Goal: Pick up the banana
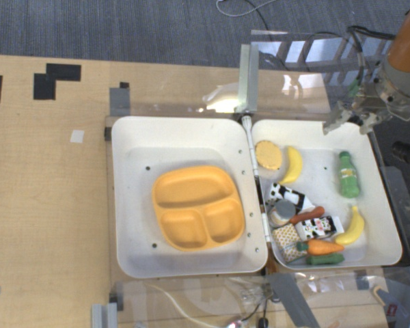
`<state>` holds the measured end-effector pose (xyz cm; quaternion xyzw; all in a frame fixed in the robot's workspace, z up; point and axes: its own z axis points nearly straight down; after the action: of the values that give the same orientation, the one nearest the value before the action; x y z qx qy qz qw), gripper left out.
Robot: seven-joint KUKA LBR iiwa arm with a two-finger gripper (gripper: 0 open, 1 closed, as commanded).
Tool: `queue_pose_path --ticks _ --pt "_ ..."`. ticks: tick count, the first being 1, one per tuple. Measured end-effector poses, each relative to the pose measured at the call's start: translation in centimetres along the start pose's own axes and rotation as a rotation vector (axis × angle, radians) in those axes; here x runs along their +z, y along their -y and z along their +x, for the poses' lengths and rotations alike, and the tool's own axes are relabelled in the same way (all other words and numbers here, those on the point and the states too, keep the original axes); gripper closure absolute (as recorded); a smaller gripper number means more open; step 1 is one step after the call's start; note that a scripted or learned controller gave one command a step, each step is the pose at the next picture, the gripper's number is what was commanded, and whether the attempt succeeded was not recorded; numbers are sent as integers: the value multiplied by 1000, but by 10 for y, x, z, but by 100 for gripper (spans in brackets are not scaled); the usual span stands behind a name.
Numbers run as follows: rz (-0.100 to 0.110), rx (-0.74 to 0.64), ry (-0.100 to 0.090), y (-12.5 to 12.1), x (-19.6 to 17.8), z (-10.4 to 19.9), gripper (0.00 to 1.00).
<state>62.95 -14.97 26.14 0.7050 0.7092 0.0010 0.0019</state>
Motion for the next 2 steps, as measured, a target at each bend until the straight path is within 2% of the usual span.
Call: queue_pose_path --ticks 1,2 --pt "2 -2 -1 5 155 18 0" --pt "-8 -220 1 9 171 55 0"
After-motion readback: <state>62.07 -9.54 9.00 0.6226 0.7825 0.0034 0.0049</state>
